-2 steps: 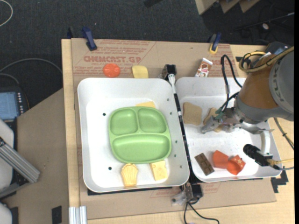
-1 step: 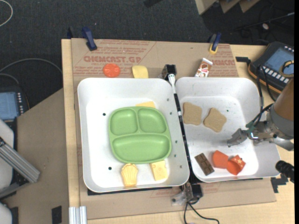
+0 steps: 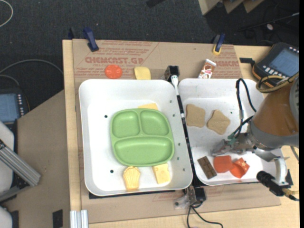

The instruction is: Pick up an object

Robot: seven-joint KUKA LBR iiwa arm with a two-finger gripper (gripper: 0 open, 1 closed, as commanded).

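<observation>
The gripper (image 3: 227, 148) is low in the right bin (image 3: 223, 87), just above the red block (image 3: 222, 164), beside the brown bar (image 3: 206, 167). Whether its fingers are apart or together I cannot tell. Nothing looks lifted yet; the pick remains undone.

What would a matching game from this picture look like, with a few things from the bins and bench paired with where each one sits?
Things:
1. green divided tray
2. brown chocolate bar
3. orange disc
4. two toast pieces

Places:
A. on the cardboard behind the bins
B. middle of the left bin
C. far part of the right bin
D. near edge of the right bin

Pairs: 1-B, 2-D, 3-A, 4-C
</observation>
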